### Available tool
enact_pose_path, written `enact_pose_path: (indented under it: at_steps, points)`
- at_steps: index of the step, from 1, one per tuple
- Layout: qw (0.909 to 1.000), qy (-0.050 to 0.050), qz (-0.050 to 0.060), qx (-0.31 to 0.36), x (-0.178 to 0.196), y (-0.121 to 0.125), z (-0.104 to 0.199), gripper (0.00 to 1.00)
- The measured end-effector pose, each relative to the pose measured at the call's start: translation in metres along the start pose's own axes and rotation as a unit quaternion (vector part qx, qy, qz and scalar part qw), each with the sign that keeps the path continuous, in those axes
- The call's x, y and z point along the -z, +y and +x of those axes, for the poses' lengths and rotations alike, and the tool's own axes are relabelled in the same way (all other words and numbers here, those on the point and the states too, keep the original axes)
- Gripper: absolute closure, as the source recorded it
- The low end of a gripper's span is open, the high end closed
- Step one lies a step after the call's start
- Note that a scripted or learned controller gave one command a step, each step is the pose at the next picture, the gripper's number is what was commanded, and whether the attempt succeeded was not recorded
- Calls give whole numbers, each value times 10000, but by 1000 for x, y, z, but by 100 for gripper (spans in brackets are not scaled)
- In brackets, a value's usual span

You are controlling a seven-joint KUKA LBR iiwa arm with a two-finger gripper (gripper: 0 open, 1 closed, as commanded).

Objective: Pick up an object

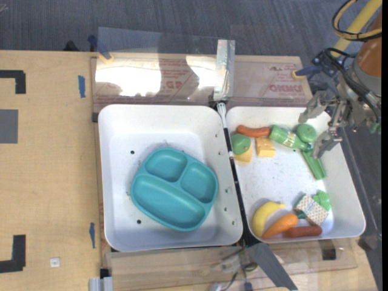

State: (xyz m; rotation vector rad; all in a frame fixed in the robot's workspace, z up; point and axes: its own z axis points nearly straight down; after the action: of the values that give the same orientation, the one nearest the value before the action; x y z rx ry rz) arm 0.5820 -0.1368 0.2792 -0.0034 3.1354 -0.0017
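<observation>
Hand (324, 126) hovering over the right bin's (354, 214) far right corner, fingers spread, gripping nothing. Green bottle (293, 136) just beside it; banana (265, 215) and carrot (280, 225) at the near edge.

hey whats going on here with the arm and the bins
A robot arm reaches in from the right, its gripper poised over the far right corner of the right bin, near a green toy bottle. Nothing is visibly between its fingers, so no pick yet. That bin also holds other toy food, including a banana and carrot. The left bin holds a teal divided plate.
</observation>
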Motion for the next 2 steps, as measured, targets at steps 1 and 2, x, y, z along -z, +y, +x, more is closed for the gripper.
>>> enact_pose_path:
  at_steps: [1, 2]
  points:
    - [9982, 88, -33, 599, -145, -56, -15, 0]
    - [9971, -18, 6, 759, -181, -57, -60, 0]
